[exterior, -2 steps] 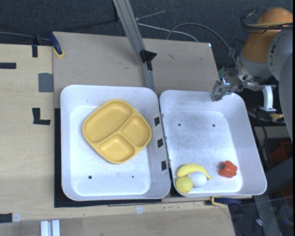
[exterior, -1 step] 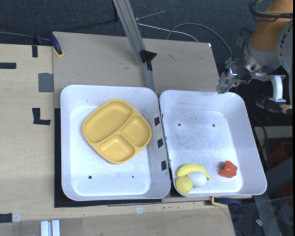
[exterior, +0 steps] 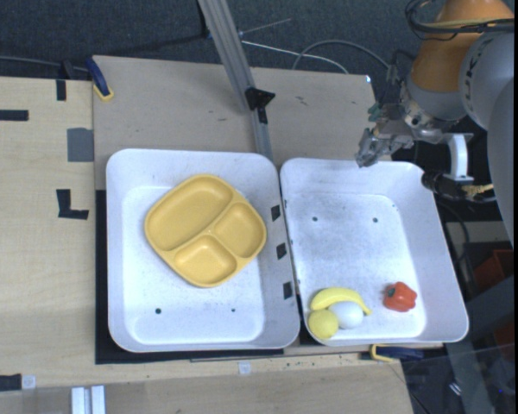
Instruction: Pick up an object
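Camera view: gripper (exterior: 369, 155) sits at the far rim of the right bin (exterior: 432, 231), near that bin's back corner, hanging off the grey arm (exterior: 466, 59) w/ its orange band up top. Can't tell its state, too small and dark at this angle. Nothing visible in it.

Moving outward: right bin's floor is bare under and around the gripper. All the pickable stuff is bunched at the opposite, near edge: a banana (exterior: 338, 297), a yellow round fruit (exterior: 323, 323) just below it, a white ball (exterior: 350, 315) tucked between/touching both, and a red pepper (exterior: 400, 296) off to the side, apart from the cluster. Left bin (exterior: 121, 231) holds a yellow divided tray (exterior: 205, 229), lying flat at a slant.

Judgement: approach phase, nothing grasped yet. Best target is prob. the red pepper, since it stands alone w/ room either side for fingers. The banana/ball/fruit trio touch each other, so a descent there risks nudging neighbours or pinching two at once. To do it well: traverse across the bin above wall height, centre over the pepper, drop straight, close across its narrower axis. It's fairly near the bin's side wall, so align fingers to avoid clipping the wall.
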`<state>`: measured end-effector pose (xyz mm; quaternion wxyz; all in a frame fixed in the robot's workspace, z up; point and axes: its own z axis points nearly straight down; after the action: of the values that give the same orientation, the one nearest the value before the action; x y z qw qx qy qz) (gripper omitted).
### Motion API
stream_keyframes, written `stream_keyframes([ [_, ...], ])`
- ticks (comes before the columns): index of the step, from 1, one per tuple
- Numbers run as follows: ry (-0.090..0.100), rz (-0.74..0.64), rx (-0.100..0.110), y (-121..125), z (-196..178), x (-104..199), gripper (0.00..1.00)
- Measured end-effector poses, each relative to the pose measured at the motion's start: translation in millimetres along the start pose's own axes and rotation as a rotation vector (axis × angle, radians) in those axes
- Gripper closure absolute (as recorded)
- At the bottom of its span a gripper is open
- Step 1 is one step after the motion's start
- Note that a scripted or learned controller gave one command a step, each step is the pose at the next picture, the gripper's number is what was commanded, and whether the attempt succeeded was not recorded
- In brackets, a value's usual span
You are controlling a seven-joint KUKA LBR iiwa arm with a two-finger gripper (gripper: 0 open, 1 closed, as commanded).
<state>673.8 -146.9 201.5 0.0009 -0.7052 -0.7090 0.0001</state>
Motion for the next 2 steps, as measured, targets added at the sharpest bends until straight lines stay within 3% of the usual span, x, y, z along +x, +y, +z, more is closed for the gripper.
stream_keyframes([
  [2, 0.001, -0.002, 0.001, -0.1, 7.7, 118.4, 1.0],
])
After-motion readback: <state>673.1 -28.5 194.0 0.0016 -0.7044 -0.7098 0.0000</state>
